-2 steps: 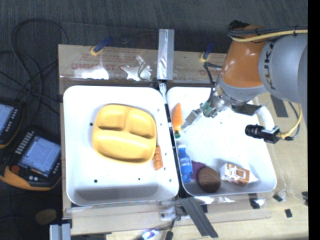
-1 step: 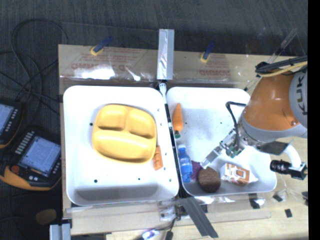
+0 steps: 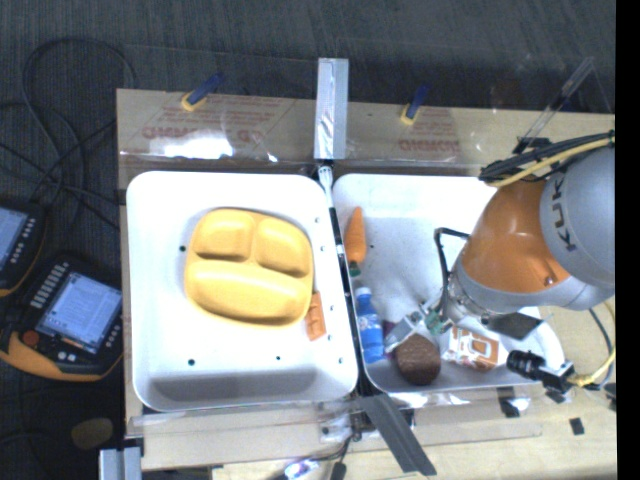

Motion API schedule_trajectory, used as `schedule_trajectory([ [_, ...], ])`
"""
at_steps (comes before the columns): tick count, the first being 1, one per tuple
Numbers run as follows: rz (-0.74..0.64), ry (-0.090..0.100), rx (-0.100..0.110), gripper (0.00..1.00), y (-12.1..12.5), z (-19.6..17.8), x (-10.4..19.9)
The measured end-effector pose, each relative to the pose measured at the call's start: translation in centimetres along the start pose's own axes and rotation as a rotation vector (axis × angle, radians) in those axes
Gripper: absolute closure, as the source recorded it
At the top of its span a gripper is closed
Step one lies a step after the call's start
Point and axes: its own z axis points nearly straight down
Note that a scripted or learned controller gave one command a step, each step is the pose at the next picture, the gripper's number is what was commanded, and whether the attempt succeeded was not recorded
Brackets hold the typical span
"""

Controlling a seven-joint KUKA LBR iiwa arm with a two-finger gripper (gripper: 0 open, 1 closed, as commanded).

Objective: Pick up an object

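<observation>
My gripper (image 3: 428,320) hangs low in the right bin (image 3: 400,223), under the orange wrist band. It is just above a brown round lump (image 3: 418,360) at the bin's front. A blue and white bottle (image 3: 369,326) lies to the gripper's left, along the bin's left wall. An orange and white carton (image 3: 472,347) lies to its right, partly under the arm. An orange carrot-like piece (image 3: 354,234) rests in the bin's back left corner, well away from the gripper. The arm's body hides the bin floor behind the gripper.
The left bin (image 3: 160,368) holds a yellow divided tray (image 3: 248,265), upside down, and a small orange piece (image 3: 316,318) against its right wall. A metal divider (image 3: 331,108) stands behind the two bins. Cables and a handheld pendant (image 3: 70,318) lie left of the bench.
</observation>
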Motion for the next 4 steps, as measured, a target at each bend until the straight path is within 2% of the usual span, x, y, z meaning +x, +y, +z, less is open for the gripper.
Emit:
schedule_trajectory([
  [1,0.11,0.002,-0.001,0.0,6.7,0.1,-4.0],
  [2,0.11,0.003,-0.004,1.0,6.8,-0.9,-3.9],
  [3,0.23,0.012,0.012,1.0,10.0,-9.1,1.1],
  [4,0.23,0.011,0.013,0.0,10.0,-9.1,1.1],
])
